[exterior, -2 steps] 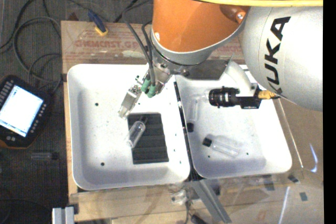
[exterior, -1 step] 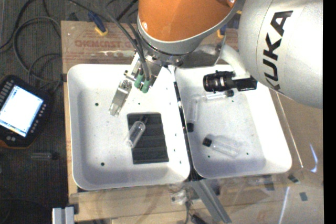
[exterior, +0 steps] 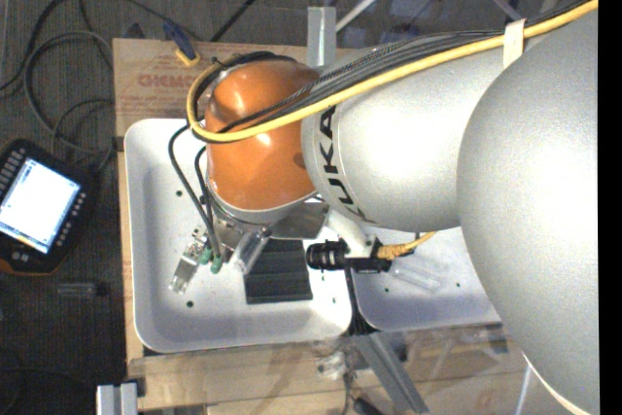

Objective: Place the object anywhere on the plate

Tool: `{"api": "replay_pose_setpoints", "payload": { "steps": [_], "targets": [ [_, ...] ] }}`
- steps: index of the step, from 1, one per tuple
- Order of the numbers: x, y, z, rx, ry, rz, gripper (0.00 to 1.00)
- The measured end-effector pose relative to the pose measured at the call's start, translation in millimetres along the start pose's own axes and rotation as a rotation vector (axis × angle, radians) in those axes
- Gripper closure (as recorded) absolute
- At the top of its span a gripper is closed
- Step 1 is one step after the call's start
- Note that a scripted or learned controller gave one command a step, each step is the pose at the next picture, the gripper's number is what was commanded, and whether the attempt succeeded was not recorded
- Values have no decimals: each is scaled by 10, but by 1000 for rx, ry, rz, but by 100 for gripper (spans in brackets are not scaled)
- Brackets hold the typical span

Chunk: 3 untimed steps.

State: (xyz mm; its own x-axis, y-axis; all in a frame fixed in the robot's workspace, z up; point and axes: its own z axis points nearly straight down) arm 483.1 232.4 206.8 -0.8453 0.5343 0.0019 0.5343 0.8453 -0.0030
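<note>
My grey arm, with its orange band (exterior: 255,146), reaches from the right and hangs over the left bin (exterior: 146,209). It covers most of that bin's floor. The gripper (exterior: 277,271) appears as a dark ribbed block below the wrist, low over the front middle of the left bin. A small clear, tube-like object (exterior: 420,279) lies on the floor of the right bin (exterior: 428,306), just under the arm's edge and to the right of the gripper. Whatever lies under the gripper is hidden.
A metal connector with green parts (exterior: 194,258) sticks out of the wrist toward the left bin's front left. A yellow cable (exterior: 389,63) runs along the arm. A handheld pendant with a lit screen (exterior: 39,206) lies on the floor to the left of the bench.
</note>
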Motion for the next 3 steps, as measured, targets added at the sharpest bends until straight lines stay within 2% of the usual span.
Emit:
{"api": "replay_pose_setpoints", "payload": {
  "steps": [1, 2, 3],
  "targets": [
    [12, 8, 1, -1, 2, -2, 0],
    [-444, -686, -833, -3, -2, -43, 0],
    [-611, -938, -1030, -3, -5, -181, 0]
  ]
}}
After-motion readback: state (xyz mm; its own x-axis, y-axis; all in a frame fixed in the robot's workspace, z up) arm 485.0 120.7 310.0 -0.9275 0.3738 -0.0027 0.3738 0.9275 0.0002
